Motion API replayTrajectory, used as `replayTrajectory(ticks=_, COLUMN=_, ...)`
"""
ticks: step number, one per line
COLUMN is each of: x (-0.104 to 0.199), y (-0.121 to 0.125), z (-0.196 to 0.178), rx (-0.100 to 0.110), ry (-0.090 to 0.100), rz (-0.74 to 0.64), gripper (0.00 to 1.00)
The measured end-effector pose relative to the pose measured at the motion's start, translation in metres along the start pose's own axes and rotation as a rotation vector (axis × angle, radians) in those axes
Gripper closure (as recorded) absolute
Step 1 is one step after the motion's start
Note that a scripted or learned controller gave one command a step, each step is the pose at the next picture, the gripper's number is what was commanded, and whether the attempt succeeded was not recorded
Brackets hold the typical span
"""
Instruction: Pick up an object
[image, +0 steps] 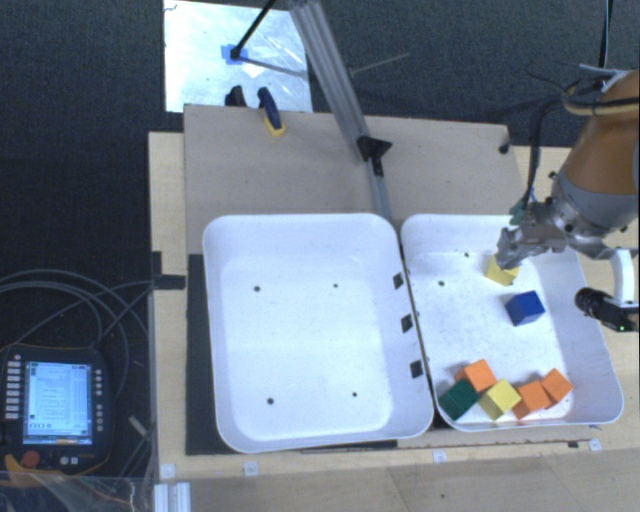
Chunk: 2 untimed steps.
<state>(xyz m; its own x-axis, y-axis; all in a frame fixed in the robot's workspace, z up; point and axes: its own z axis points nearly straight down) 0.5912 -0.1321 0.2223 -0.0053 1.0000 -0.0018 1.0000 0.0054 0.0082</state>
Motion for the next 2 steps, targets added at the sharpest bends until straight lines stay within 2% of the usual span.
replayTrajectory(ticks=1, x=0.049, y=-0.006, z=-0.015, rx=0.005, ry=0.004, rz=-0.005, gripper=1.0)
replayTrajectory(ticks=2, x=0.097, y=-0.008, z=-0.011, rx=0.007, ry=0.004, rz=-0.005, gripper=1.0)
